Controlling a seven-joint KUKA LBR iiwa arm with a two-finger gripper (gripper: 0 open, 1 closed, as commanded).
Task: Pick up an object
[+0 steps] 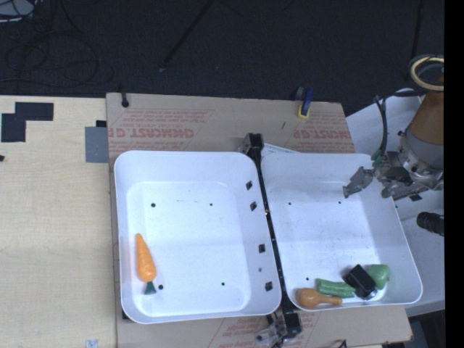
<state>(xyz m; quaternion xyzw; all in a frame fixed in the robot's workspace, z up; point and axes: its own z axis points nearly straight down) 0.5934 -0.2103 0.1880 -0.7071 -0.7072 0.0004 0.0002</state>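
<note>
A dark floor with loose cables fills the top of the frame, and below it a pale wooden bench carries a cardboard sheet (217, 125) on which 2 shallow white bins sit side by side. The left bin (188, 169) holds 1 toy carrot (145, 259) near its lower left corner, well apart from everything else. The right bin (319, 169) holds a cluster in its lower right corner: a green piece (378, 272), a black block (360, 280) touching it, a long green vegetable (334, 288) and an orange gourd-like toy (317, 298). To pick well, the sensible choice is probably the nearest cluster, taking a piece at its edge so the fingers do not jam against a neighbour or the bin wall. The arm reaches in at the right edge, its orange band high, wrist tilted toward the upper right of the right bin. The gripper (373, 180) hangs over that bin's upper right rim, seemingly parted and holding nothing, though the metal is hard to read here.
</note>
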